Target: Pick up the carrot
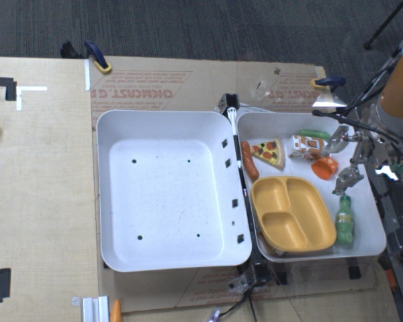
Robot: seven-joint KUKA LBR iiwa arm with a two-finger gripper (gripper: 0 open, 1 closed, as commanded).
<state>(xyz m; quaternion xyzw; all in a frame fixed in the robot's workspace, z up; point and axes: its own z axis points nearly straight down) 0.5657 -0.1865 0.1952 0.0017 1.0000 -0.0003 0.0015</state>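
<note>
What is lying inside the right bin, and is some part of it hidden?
The right bin holds a yellow divided plate, a pizza slice, a sausage, a green bottle and the carrot. The plate covers the floor beneath it.

Robot lab, clamped cardboard (208, 89) on bench (40, 180), two white bins (107, 200)

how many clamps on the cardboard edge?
2. One blue clamp at the cardboard's far-left corner, another blue clamp at its far-right corner, near the arm. More may be hidden behind the arm or bins.
</note>
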